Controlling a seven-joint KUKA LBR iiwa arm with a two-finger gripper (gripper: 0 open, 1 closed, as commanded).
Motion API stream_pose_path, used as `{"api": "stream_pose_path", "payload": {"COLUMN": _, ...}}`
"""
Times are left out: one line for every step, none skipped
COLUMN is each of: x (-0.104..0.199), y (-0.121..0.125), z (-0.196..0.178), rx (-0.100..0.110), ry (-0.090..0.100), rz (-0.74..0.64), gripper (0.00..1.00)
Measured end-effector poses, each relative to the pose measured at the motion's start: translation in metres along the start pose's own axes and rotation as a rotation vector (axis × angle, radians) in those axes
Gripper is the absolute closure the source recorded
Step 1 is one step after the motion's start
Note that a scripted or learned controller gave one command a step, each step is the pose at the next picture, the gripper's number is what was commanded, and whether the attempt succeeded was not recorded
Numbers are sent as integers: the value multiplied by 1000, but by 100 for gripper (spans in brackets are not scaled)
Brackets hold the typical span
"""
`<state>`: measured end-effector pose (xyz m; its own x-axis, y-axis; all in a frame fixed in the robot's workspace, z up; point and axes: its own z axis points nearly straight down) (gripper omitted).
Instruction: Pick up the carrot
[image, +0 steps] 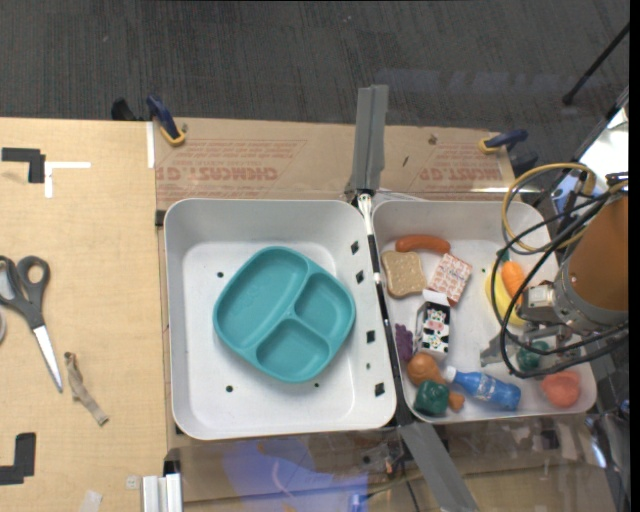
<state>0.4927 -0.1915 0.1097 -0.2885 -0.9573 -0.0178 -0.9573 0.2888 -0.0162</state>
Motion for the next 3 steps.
{"api": "stream_pose_path", "payload": {"x": -26, "y": 22, "z": 18, "rx": -16, "ry": 12, "rz": -134, "gripper": 0}}
{"api": "stream_pose_path", "payload": {"x": -24, "y": 22, "z": 18, "rx": -16, "ry": 12, "rz": -117, "gripper": 0}}
{"api": "stream_pose_path", "payload": {"x": -27, "y": 20, "z": 8, "rx": -12, "ry": 9, "rz": -116, "gripper": 100}}
